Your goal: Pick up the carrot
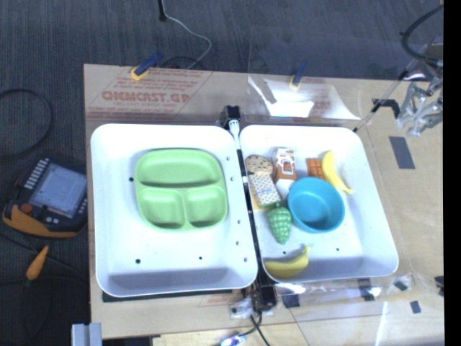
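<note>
Gripper (420,111) is parked way out past the far right corner of the right-hand bin (374,215), hanging over the bare bench and not over anything it could grab, and honestly it's too small and glinty from up here to say whether it's open or closed, so I can't tell. Nothing is in it as far as I can see. What I take to be the carrot (315,167) is the little orange chunk in the right bin, near the back wall, squeezed between the small printed box (284,163) and the upper banana (333,170), just behind the rim of the blue bowl (315,205). So the thing that matters: from the claw the carrot lies toward the view's left and a bit down toward the viewer, well apart, with the bin's corner in between. It shows as a short stub, so I can't really call its long axis; if anything it runs roughly front to back. My guess is the tricky part is the crowding, since the banana is touching or nearly touching it on one side and the bowl sits just in front, so a sloppy descent could nudge a neighbour instead. The green divided plate (180,188) in the left bin is not involved at all
</note>
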Controlling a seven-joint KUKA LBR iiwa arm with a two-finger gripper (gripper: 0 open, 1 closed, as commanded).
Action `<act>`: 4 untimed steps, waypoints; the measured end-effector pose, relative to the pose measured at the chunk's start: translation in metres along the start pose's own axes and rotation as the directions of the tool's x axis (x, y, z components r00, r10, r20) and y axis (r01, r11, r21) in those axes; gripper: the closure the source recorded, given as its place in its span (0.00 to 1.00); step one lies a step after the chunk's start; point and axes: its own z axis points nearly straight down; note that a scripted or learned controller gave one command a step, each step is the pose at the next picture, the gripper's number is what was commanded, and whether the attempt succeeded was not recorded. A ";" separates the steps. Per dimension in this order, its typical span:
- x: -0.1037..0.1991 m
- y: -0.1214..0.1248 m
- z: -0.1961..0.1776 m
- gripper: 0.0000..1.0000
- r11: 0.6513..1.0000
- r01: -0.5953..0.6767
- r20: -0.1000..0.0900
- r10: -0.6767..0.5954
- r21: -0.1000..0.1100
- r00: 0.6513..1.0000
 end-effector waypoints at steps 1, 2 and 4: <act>-0.033 -0.049 -0.047 1.00 0.994 0.107 0.001 -0.107 -0.007 0.994; -0.039 -0.053 -0.012 1.00 0.839 0.545 0.007 -0.545 -0.014 0.839; -0.080 0.000 0.031 1.00 0.695 0.719 0.008 -0.719 -0.006 0.695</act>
